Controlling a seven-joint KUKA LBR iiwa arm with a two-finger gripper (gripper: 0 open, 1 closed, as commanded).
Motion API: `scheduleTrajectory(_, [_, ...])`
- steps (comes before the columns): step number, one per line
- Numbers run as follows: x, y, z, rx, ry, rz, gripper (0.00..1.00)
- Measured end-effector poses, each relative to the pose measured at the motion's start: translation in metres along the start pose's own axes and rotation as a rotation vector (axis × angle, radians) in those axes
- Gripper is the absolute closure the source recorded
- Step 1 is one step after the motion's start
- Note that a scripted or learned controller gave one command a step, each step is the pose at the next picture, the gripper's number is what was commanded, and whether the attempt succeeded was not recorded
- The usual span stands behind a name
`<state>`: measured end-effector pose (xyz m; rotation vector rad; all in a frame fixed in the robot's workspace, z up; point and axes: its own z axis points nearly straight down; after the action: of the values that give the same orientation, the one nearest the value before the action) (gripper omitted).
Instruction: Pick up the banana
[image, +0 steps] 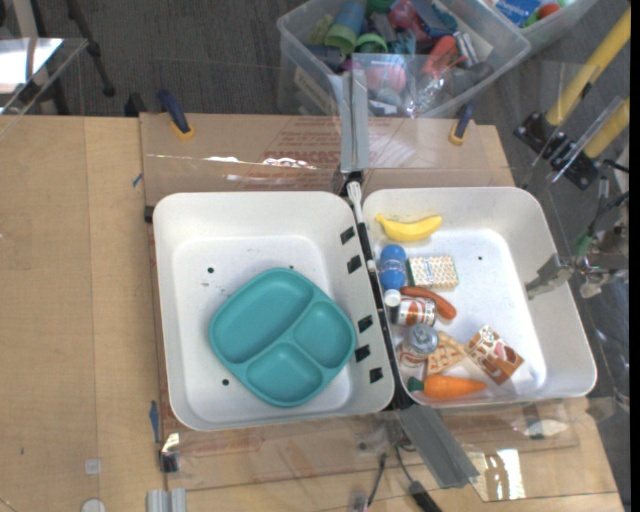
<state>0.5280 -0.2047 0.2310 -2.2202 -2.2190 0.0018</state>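
The yellow banana (408, 227) lies in the right bin (520, 225), in its far left corner close to the divider. It lies flat, with bare white floor to its right. My gripper (566, 273) hangs at the right rim of that bin, well to the right of the banana and slightly nearer the camera. Nothing shows between it and the banana.
Below the banana sit a blue bottle (392, 265), a patterned box (433, 271), a red sausage (433, 302), a small can (415, 313), a carrot (452, 387) and a snack box (495, 353). A teal divided plate (283, 336) lies in the left bin (180, 300). A clear tub of toys (400, 45) stands behind.
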Motion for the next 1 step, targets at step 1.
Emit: scheduleTrajectory(1, [0.0405,-0.0053,0.0791,-0.001,0.000,-0.165,0.00])
